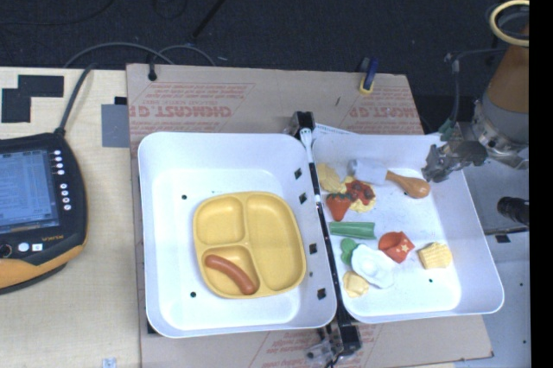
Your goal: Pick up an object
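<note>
Lying crosswise in the right bin (484,271), drumstick (408,182), thin end pointing left, fingers (436,163) beside it, grip state unclear

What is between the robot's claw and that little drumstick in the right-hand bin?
Nothing visible. The gripper hangs over the right bin, right beside the toy drumstick, with only bare white floor near them. The other toy foods, such as the strawberry and corn, lie further off.
</note>
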